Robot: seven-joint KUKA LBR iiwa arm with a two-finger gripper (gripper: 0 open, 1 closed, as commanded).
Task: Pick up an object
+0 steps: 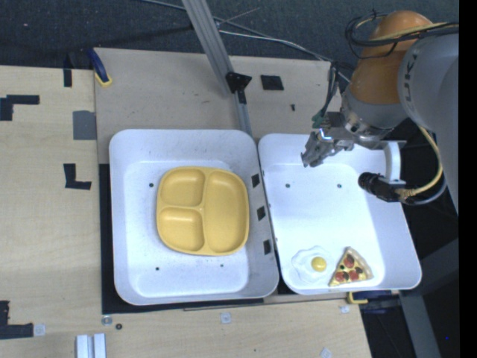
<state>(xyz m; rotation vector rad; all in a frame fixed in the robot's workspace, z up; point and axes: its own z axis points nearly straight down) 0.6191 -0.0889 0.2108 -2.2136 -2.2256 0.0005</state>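
Note:
A fried egg and a pizza slice lie side by side at the near end of the right bin. A yellow divided plate rests in the middle of the left bin. My gripper hangs over the far end of the right bin, well away from the egg and the pizza slice. Nothing shows between its fingers.
A metal pole slants up from between the bins' far ends. A black cable fitting juts over the right bin's right side. Bare wooden bench lies to the left of the bins.

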